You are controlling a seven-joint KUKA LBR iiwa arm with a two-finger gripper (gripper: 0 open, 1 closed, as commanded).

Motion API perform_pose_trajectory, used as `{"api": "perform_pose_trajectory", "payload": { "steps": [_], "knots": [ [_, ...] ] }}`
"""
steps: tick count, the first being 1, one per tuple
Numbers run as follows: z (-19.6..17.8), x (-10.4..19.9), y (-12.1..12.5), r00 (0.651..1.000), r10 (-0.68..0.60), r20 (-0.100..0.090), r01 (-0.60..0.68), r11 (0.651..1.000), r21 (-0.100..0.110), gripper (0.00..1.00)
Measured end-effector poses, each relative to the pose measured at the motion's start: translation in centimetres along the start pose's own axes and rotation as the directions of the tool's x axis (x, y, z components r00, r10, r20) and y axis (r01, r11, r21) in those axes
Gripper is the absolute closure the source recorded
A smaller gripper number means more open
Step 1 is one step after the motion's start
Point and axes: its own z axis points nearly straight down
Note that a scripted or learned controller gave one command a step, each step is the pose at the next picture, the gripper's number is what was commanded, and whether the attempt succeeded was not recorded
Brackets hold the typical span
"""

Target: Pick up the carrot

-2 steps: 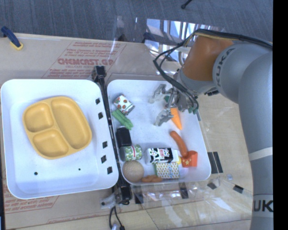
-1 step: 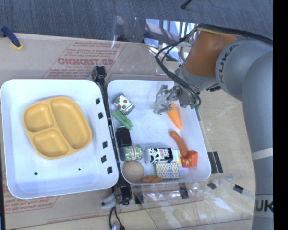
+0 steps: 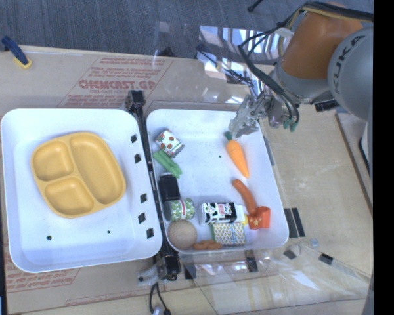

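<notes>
The orange carrot [image 3: 238, 157] with a small green top lies in the right bin [image 3: 203, 126], near its right wall, tip pointing toward the front. My gripper [image 3: 244, 125] hangs just above and behind the carrot's green end, fingers pointing down-left with a gap between them and nothing held. The grey arm with its orange band [image 3: 318, 38] reaches in from the upper right.
The right bin also holds a spotted can [image 3: 169, 142], a green pod [image 3: 167, 164], a black block [image 3: 168, 188], a sausage [image 3: 245, 196], a red piece [image 3: 259, 218], a milk carton [image 3: 221, 212] and a tan ball [image 3: 182, 233]. The left bin [image 3: 26, 241] bears a yellow divided plate [image 3: 77, 173].
</notes>
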Motion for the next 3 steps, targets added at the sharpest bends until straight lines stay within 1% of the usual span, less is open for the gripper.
{"api": "perform_pose_trajectory", "payload": {
  "steps": [1,2,3],
  "knots": [
    [-1.1,4.6,1.6,0.963,0.271,-0.013,-0.271,0.963,0.002,1.00],
    [-0.5,5.4,-0.9,0.705,0.709,-0.013,-0.709,0.705,0.010,1.00],
    [2.3,8.2,3.4,0.377,0.926,-0.011,-0.926,0.377,0.015,1.00]
  ]
}}
